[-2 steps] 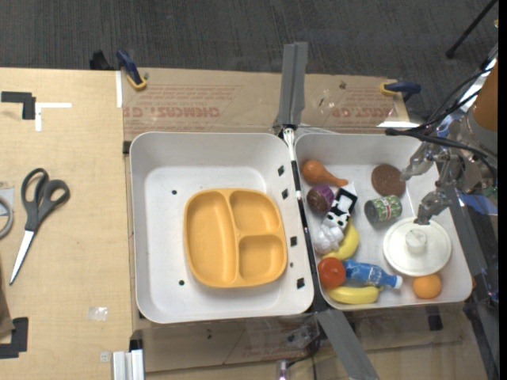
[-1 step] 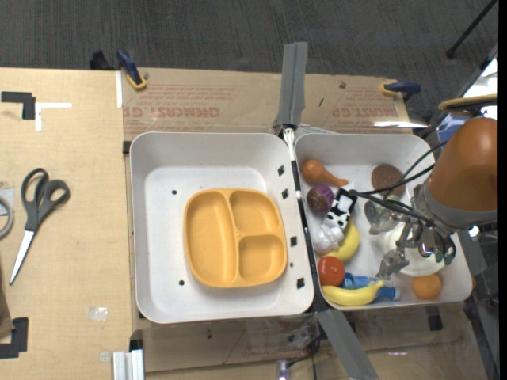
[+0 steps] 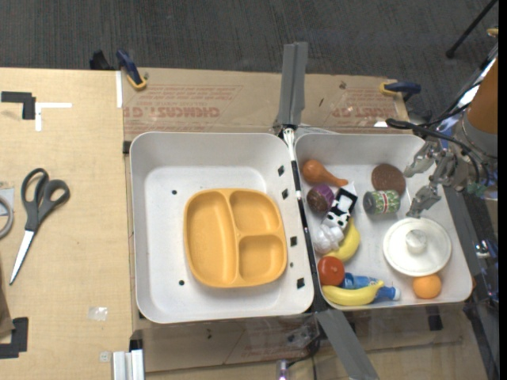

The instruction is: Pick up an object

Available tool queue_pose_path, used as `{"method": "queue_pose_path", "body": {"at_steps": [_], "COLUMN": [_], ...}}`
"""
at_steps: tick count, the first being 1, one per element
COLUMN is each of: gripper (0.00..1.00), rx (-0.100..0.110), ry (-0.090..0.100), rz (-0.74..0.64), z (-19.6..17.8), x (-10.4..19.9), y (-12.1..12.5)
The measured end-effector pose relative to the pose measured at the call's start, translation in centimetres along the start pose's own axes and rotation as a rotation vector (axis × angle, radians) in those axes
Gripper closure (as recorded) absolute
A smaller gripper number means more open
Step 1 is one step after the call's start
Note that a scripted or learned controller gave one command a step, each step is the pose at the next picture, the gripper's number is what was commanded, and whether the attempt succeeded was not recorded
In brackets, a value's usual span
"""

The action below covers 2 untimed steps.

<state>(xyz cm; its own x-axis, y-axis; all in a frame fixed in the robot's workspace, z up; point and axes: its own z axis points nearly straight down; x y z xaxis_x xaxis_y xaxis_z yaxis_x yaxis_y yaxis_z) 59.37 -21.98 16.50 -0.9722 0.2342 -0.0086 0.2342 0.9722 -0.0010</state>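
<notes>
Approach is under way — the gripper (image 3: 428, 182), jaws spread and empty, is poised over the right bin (image 3: 459, 244); a descent onto the white lid (image 3: 417, 246) is called for.

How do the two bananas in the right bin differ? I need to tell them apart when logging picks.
The upper banana stands nearly upright along the cow toy; the lower banana lies flat near the front wall. The upper banana is shorter and stubbier, the lower banana longer and slimmer. The lower banana rests against a blue object; the upper does not. Both are yellow and curved.
</notes>
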Motion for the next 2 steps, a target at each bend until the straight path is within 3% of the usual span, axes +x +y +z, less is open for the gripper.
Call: {"method": "queue_pose_path", "body": {"at_steps": [1,2], "gripper": [0.00,0.00], "rx": [0.000,-0.001], "ry": [-0.004,0.005], "rz": [0.134,0.069], "z": [6.8,7.2], "x": [-4.2,2.9], "y": [0.8,7.1]}}
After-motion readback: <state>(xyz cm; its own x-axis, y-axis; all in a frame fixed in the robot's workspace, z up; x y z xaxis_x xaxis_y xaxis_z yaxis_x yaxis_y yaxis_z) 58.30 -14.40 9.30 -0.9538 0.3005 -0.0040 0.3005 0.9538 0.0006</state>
